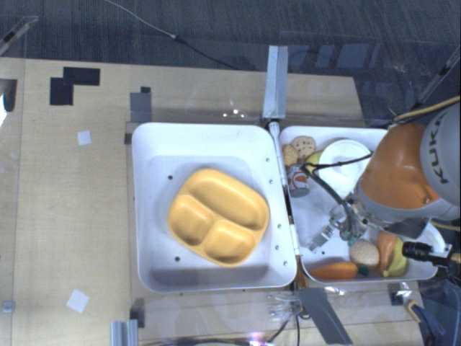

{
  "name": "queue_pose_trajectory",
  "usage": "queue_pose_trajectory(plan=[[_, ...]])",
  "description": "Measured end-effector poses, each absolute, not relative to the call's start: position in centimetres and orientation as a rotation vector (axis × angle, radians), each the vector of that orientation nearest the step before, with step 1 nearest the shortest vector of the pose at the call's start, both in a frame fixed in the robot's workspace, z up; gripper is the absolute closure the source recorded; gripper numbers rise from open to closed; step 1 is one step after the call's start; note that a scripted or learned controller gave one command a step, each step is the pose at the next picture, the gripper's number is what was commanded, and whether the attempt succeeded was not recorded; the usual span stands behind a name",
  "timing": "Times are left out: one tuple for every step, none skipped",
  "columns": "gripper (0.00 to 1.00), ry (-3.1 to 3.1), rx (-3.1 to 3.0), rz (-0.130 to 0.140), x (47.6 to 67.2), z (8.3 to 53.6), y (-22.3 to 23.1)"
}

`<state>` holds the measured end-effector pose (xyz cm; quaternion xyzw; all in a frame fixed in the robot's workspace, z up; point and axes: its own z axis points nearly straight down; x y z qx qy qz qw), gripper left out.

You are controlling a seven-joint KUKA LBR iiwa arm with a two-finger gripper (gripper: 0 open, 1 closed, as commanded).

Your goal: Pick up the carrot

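Starting at your left, you see the wooden bench [65, 215] with a few black patches and pale squares on it, then the left bin [155, 265]. A yellow three-section tray [217, 215] lies tilted in the middle of that bin, with white floor bare all around it.

Across the metal divider [285, 200] you reach the right bin [308, 215], which is far more crowded. At its upper left corner sits a chocolate-chip cookie [300, 148], and just below it a small red and white can [298, 182] leans near the divider. A white round plate [343, 156] lies at the top, partly under the arm.

The carrot [333, 270] lies flat along the near wall of the right bin, lengthwise left to right. Just right of it, touching or nearly so, is a tan bread roll [364, 253], then an orange-red piece [387, 249] and a yellow banana-like piece [397, 264] packed beside it, so the carrot's right end is hemmed in while its left end has open floor.

The gripper [324, 235] hangs above and slightly left of the carrot, apart from it, pointing down-left. You can see its metal fingers [318, 241], but whether the jaws stand apart or together you cannot tell. Black cable [328, 186] loops over the plate toward the orange band [400, 168].
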<state>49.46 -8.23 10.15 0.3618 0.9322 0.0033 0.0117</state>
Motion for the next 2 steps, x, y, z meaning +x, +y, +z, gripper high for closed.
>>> queue_pose_trajectory(plan=[[0.00,2.907,1.128,0.010,49.46,10.15,-8.23],[0.00,2.907,1.128,0.010,49.45,10.15,-8.23]])
